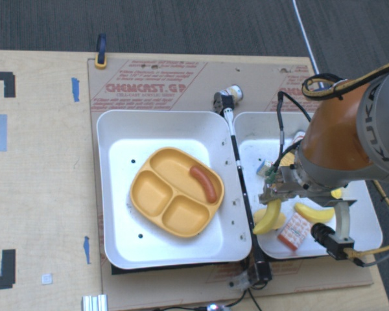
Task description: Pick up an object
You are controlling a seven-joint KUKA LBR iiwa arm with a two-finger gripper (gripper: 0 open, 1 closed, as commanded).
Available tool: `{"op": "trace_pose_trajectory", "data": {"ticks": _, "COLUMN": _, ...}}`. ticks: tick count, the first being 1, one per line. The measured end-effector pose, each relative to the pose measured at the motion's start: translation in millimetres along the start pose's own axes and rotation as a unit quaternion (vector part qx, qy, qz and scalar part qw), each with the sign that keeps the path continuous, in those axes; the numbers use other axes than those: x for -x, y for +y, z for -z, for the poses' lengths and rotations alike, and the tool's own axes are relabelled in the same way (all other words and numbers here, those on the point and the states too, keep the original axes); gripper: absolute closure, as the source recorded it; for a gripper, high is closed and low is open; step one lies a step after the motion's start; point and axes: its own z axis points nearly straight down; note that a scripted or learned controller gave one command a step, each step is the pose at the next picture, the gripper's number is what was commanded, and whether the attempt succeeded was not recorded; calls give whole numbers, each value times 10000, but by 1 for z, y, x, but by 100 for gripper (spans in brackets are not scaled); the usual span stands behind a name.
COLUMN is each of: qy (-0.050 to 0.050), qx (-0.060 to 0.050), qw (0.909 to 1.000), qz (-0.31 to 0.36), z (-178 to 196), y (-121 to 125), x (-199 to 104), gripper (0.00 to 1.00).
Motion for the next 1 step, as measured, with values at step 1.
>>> {"op": "trace_pose_trajectory", "data": {"ticks": 1, "qy": -9, "qx": 8, "qw": 10000, "qz": -12, "z": 16, "y": 0, "x": 33, "gripper": 100}}
